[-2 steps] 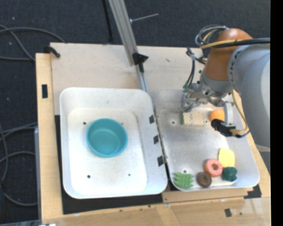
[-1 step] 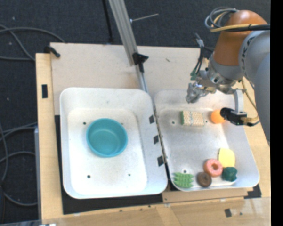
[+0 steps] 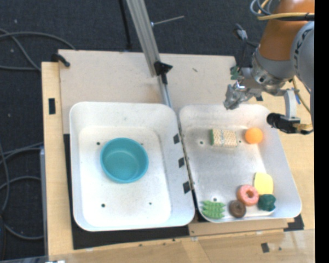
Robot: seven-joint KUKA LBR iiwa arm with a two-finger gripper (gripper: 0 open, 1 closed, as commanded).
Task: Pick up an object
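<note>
Grey gripper hangs over the right bin's far rim, finger state unclear. Orange ball and waffle lie just near of it.

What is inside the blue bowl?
The blue bowl in the left bin shows just its own blue bottom, with no toy inside. What lies under the bowl is covered and cannot be seen.
</note>
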